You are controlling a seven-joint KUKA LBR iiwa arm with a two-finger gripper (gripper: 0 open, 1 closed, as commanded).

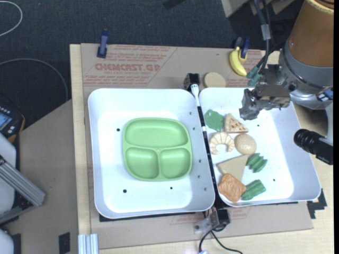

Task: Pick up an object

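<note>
Right now my fingers hover above the right bin's far food, ready to descend; their spread I cannot tell.

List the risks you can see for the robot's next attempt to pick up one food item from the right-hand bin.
1. The croissant, pizza slice and bread roll lie packed together, so the claw may nudge neighbours or catch two.
2. The claw hangs over bare bin floor near the pizza slice; closing here might grab nothing.
3. The fried piece sits against the bin wall, leaving little room.
</note>
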